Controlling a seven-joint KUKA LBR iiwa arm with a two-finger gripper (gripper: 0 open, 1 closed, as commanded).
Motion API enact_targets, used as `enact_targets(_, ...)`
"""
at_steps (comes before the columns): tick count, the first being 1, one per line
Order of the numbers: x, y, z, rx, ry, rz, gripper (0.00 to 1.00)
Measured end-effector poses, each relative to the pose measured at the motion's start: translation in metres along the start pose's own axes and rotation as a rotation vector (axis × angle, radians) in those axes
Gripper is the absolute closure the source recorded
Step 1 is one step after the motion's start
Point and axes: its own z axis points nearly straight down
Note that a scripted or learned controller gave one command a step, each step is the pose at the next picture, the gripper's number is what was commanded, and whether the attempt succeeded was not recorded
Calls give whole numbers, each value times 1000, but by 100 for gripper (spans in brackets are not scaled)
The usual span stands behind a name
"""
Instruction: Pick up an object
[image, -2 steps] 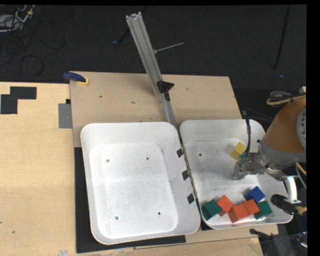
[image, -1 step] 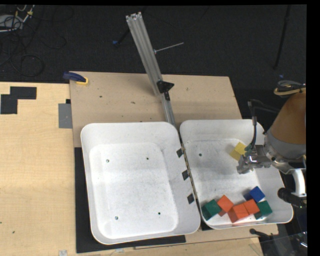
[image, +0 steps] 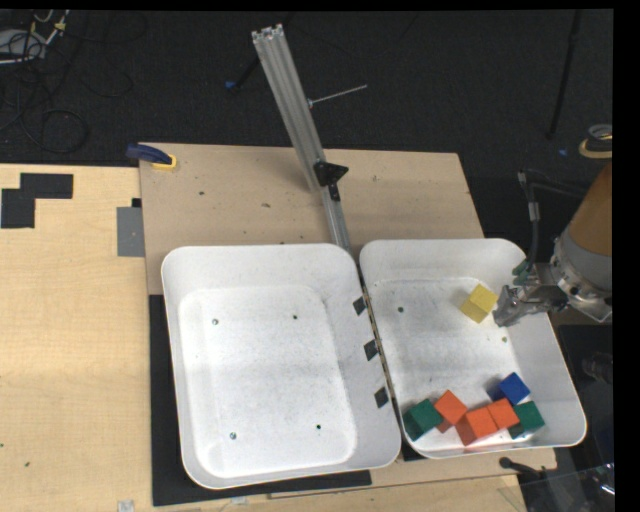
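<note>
A yellow block (image: 480, 302) lies in the upper right part of the right bin (image: 430, 265). My gripper (image: 510, 305) hangs low at the bin's right wall, just to the right of the yellow block and close beside it. Nothing shows as gripped. In the near corner of the same bin sits a cluster of blocks: a green one (image: 423, 417), an orange one (image: 451, 406), a second orange one (image: 480, 422), a blue one (image: 513, 387) and another green one (image: 527, 417).
The left bin (image: 200, 275) stands beside the right one, joined by black clips (image: 370, 348). A slanted aluminium rail (image: 295, 105) rises behind the bins. A blue-and-yellow clamp (image: 150, 155) lies at the board's far left corner.
</note>
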Motion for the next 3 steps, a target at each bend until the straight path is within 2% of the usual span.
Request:
enact_targets(1, 0, 0, 8, 8, 2, -2, 100)
enact_targets(3, 106, -21, 15, 9, 5, -3, 100)
